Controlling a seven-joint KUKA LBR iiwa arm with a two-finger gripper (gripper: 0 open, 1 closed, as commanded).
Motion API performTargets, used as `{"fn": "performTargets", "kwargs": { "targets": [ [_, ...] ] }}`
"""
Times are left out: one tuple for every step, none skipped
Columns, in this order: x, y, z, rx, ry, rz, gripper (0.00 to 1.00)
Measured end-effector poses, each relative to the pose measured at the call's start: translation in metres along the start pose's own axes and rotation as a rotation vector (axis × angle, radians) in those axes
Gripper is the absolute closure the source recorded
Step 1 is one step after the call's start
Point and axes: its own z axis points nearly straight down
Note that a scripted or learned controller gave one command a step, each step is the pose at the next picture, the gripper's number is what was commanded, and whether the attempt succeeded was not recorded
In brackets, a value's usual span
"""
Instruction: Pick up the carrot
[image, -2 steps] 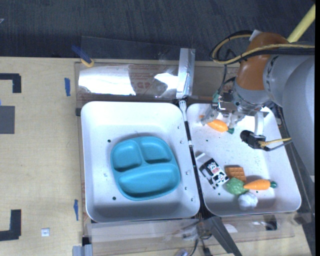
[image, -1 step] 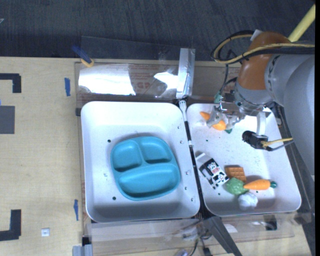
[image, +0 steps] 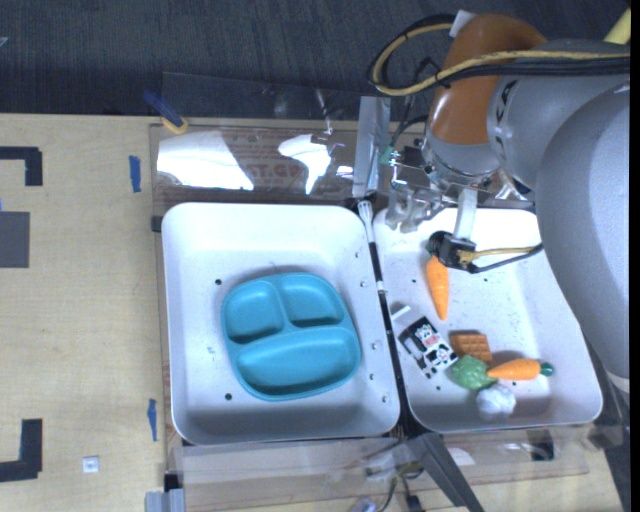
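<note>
Right bin (image: 565, 300), far carrot (image: 438, 287) lying near-far, tip nearward

blue plate (image: 290, 333) glossy plastic; white bins (image: 190, 300) smooth plastic; bench (image: 80, 300) pale matt wood; upper carrot (image: 438, 287) matt plastic.

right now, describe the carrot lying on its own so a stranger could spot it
Look in the right bin, the one without the blue plate. In its upper half an orange carrot lies alone, narrow end down. The other carrot, green-ended, lies crosswise beside a green toy.
</note>
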Motion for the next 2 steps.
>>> {"fn": "performTargets", "kwargs": {
  "targets": [
    [-0.0632,0.0136,-0.0188,0.0,-0.003,-0.551,1.0],
    [-0.0621,0.0133,-0.0183,0.001,-0.003,-0.552,0.0]
  ]
}}
